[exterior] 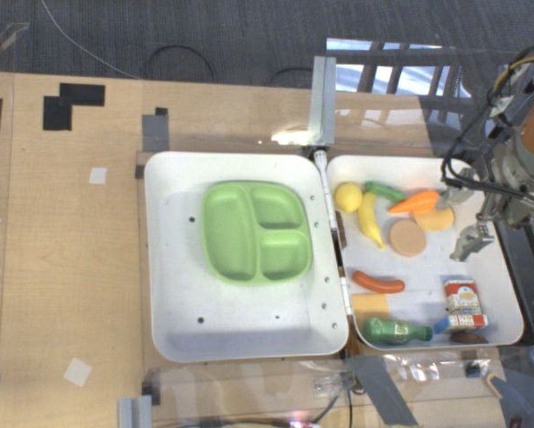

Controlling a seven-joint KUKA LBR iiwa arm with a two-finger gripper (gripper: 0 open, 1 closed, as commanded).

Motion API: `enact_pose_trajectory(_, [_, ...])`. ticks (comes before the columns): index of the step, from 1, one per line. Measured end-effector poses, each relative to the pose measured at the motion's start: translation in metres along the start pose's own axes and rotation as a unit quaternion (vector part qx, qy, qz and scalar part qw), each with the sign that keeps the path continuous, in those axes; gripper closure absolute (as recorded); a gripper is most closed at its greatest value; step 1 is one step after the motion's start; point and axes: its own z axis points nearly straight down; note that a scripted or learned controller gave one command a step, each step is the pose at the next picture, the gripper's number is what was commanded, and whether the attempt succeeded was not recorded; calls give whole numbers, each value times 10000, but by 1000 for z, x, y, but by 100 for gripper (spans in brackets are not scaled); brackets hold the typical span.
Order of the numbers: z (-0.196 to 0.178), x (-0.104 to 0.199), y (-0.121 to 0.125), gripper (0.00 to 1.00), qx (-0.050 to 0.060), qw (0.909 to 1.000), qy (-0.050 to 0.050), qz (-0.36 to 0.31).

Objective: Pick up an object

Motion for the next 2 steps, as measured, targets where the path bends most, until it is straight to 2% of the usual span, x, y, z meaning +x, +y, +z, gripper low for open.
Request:
enact_pose_trajectory(1, [153,-50,10,0,-14,9999,36,119])
enact_pose_trajectory(2, [161,-93,78,0,-19,9996,-22,288])
